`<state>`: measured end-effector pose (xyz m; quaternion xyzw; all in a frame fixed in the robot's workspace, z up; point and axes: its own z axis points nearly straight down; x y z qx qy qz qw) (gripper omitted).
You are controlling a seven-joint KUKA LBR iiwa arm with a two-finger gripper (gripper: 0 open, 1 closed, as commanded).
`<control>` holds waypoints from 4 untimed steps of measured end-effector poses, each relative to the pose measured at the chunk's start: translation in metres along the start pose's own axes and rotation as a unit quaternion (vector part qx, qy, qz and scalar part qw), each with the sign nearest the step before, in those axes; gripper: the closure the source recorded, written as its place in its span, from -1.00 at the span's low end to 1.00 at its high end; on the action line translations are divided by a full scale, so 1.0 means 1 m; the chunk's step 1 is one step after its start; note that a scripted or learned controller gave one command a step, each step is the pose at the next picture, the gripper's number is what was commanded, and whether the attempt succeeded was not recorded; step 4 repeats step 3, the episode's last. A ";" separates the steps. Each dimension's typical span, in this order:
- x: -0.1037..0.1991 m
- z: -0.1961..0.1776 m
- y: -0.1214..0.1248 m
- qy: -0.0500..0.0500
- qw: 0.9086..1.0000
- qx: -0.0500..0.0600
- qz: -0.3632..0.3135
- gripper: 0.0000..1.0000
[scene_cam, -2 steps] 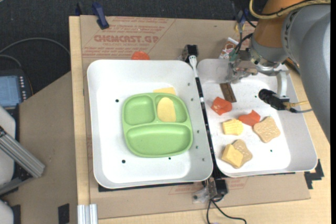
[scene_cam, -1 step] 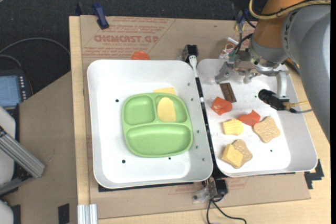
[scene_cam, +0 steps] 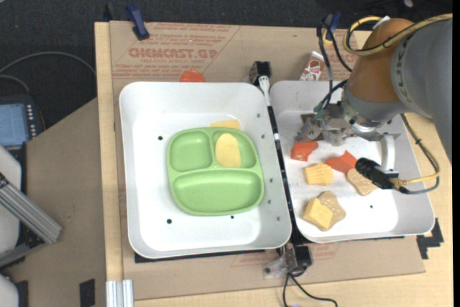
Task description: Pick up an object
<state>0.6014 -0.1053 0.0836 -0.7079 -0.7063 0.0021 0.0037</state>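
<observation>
My gripper (scene_cam: 315, 130) hangs low over the back left part of the right bin (scene_cam: 410, 216). A red-orange piece (scene_cam: 305, 150) lies just in front of it, close to its tip. More toy food lies nearby in that bin: an orange wedge (scene_cam: 342, 162), a yellow block (scene_cam: 318, 174), a tan piece (scene_cam: 360, 183) and a larger tan cracker-like piece (scene_cam: 323, 211). Nothing shows held in the gripper.
The left bin (scene_cam: 144, 176) holds a green divided plate (scene_cam: 214, 190) with a pale yellow piece (scene_cam: 228, 150) in its upper right compartment and another yellow piece (scene_cam: 226, 124) behind it. A small carton (scene_cam: 312, 68) and an orange object (scene_cam: 191, 75) lie outside the bins at the back.
</observation>
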 end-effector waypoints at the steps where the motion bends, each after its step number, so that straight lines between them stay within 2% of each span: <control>1: -0.009 -0.002 0.049 -0.002 1.000 -0.007 -0.002 -1.00; 2: -0.009 -0.013 0.048 -0.002 1.000 -0.007 -0.003 1.00; 3: 0.039 -0.107 -0.013 0.000 1.000 -0.006 -0.003 1.00; 4: 0.039 -0.107 -0.013 0.000 1.000 -0.006 -0.003 1.00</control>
